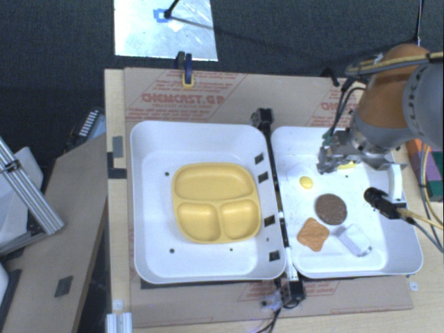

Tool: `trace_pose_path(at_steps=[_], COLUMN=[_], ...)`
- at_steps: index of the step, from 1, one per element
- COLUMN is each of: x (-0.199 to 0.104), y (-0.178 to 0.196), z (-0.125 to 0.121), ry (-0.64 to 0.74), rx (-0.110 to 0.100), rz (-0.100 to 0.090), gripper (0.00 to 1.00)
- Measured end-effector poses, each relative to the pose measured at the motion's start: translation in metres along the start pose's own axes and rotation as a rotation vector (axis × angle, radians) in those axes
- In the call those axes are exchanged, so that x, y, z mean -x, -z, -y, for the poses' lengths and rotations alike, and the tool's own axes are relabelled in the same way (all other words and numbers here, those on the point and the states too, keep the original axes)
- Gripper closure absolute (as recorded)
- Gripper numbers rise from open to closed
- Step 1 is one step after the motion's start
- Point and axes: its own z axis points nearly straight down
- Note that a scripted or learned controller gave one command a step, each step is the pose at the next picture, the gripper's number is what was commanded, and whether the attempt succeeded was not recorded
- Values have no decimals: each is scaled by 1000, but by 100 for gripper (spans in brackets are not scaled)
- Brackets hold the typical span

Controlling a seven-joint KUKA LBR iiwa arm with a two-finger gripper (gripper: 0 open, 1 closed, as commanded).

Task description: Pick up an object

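Over the right bin (409,255), toward the upper right of the frame, we judge our claw (331,159) to be in the approach step, hanging above the floor with nothing between its fingers. We cannot tell how far it is open. Next we would need to descend onto one target, perhaps the small yellow piece (306,182) just below-left, or the brown disc (331,208) or orange cracker-like piece (313,234) lower down.

Left bin (142,186) held a yellow three-compartment tray (214,202), roughly centred. Right bin (409,252) held a small yellow piece (306,182), a brown disc (331,208) at its 4 o'clock, an orange-tan piece (313,234) at the disc's 7 o'clock, and a clear piece (355,241) at the disc's 5 o'clock. Gripper (334,159) sat over the right bin's upper area, at 1 o'clock from the yellow piece, nothing visibly between its fingers.
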Motion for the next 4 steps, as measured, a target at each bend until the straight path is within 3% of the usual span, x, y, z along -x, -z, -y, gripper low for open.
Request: trace_pose_path(at_steps=[1, 2, 4], x=[2, 2, -108], y=[62, 62, 70], z=[3, 2, -3], ry=[1, 1, 5], rx=[-1, -4, -3], rz=[0, -1, -2], gripper=[100, 100, 100])
